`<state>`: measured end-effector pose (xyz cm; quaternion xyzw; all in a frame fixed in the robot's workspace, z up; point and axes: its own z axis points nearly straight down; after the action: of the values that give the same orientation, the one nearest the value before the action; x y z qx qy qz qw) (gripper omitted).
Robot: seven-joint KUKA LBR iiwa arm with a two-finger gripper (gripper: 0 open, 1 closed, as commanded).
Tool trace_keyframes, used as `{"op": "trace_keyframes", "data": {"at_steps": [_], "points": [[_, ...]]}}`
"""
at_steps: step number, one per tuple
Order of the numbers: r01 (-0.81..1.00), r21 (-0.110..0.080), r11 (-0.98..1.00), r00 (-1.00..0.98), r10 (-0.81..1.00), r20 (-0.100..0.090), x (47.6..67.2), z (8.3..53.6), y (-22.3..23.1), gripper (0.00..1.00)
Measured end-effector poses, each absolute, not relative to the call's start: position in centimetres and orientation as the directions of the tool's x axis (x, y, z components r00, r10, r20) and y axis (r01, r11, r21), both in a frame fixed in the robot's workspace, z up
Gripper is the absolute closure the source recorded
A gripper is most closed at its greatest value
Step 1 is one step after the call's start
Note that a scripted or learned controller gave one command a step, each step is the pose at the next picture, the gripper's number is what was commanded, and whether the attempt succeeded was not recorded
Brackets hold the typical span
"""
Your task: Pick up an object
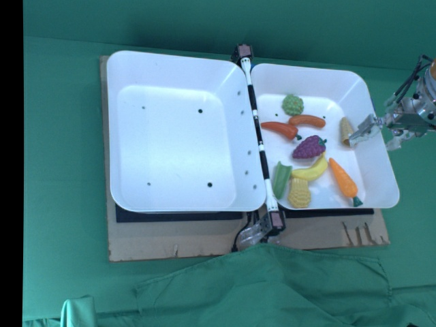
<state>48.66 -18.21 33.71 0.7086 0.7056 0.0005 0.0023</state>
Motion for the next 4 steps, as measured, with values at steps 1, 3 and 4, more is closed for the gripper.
{"op": "trace_keyframes", "data": {"at_steps": [1,3,4], "points": [[1.0,-0.006,-0.005,0.006,1.0,0.001,46.6,23.6,-17.7,0.0],[1.0,0.001,-0.007,0.007,1.0,-0.002,51.3,21.5,-18.8,0.0],[1.0,0.022,-0.006,0.007,1.0,-0.009,47.1,18.4,-17.8,0.0]]}}
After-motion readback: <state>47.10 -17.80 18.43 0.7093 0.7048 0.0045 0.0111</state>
